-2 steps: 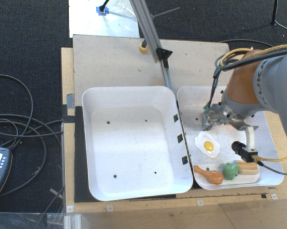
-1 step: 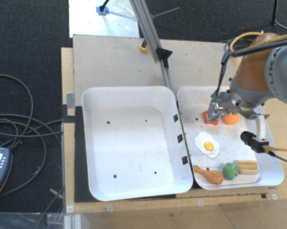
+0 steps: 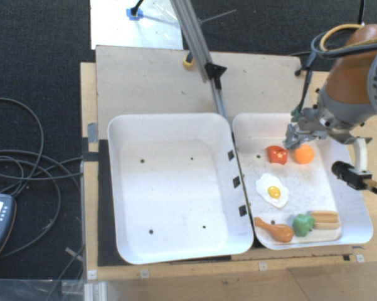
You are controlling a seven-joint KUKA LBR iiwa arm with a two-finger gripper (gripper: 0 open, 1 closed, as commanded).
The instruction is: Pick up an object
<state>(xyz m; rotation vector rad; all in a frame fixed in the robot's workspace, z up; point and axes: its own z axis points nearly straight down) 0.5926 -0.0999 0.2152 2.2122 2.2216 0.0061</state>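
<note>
Nearest the camera in the right bin [image 3: 364, 231] lie a drumstick [image 3: 275, 229], a green piece [image 3: 302, 224] and a hot dog [image 3: 325, 218], then a fried egg [image 3: 272, 190]. Farther back the claw [image 3: 293, 137] hangs just beside the red piece [image 3: 276, 155] and the orange ball [image 3: 304, 153]; whether it is open cannot be told. This looks like the approach step, and the next move calls for settling squarely over one of them.

Five toy foods lie in the right bin [image 3: 351, 227]. A red piece [image 3: 276, 155] sits beside an orange ball [image 3: 304, 154] near the far side. A fried egg [image 3: 272, 190] lies flat mid-bin. Along the near wall rest a drumstick [image 3: 274, 229], a green vegetable [image 3: 302, 223] and a hot dog [image 3: 325, 219].
</note>
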